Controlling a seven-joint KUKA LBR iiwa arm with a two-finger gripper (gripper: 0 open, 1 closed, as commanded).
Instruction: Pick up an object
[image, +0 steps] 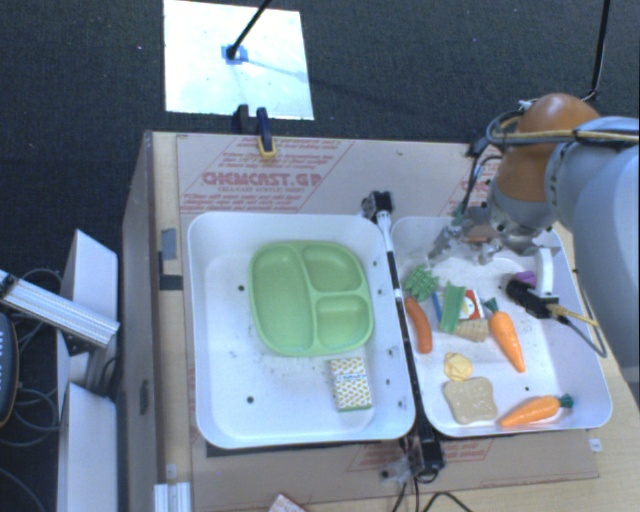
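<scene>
Your gripper (466, 240) hangs over the far end of the right bin (590, 390); whether it's clenched, you can't tell from here. Below it in that bin lie three carrots (507, 340), a toast slice (471, 400) and green pieces. Left bin (215, 400): green divided plate (308, 298), patterned block (351, 383).

The grey arm (600, 190) comes in from three o'clock, bending down toward nine o'clock. Its orange band (535, 140) sits above the wrist at about two o'clock. The gripper (470, 240) points down toward eight o'clock, low over the bench.
</scene>
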